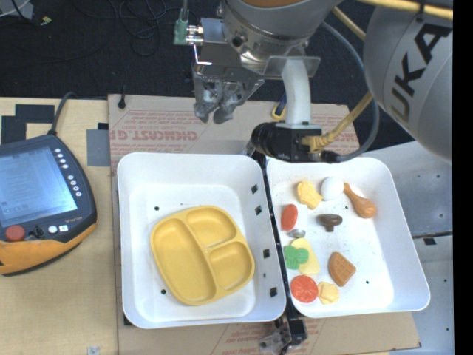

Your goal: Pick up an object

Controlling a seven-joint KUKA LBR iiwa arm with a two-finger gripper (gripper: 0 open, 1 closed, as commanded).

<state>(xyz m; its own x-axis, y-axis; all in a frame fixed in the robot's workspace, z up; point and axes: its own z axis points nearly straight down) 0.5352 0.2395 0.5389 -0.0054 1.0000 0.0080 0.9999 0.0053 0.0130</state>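
hovering beyond the yellow tray (201, 254): pincer (216, 112), nearly closed, holding nothing; right of the tray, well apart, toy foods (318, 242).

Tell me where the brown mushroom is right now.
The brown mushroom lies in the right bin, near its middle, below the white egg and left of the drumstick.

Small toy foods lie scattered in the right bin (403, 272): a red tomato slice (304, 288), a green leaf piece (296, 257), a brown mushroom (330, 220), a white egg (332, 188), and an orange drumstick (359, 200).
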